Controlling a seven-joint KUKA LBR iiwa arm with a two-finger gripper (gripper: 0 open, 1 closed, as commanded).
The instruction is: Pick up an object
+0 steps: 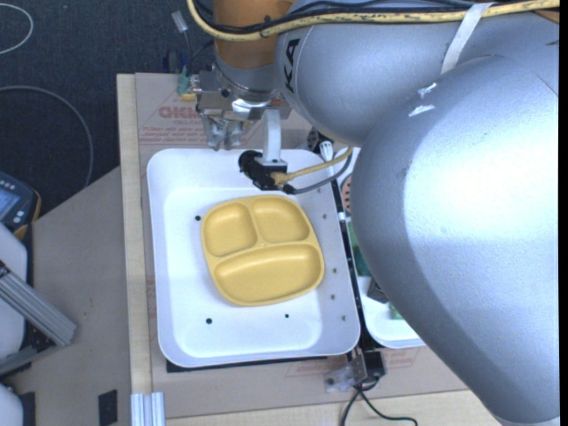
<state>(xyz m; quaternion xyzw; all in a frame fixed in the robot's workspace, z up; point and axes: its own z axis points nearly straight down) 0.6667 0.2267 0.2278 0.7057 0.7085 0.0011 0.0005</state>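
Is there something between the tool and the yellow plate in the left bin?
Nothing visible stands between them. The tool is at the far rim of the left bin, and bare white floor separates it from the yellow divided plate, which lies alone there.

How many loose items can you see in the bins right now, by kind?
Yellow divided plate: 1, lying in the left bin
Other loose items: 0 visible; the arm covers most of the right bin, so its contents cannot be judged
Total visible: 1
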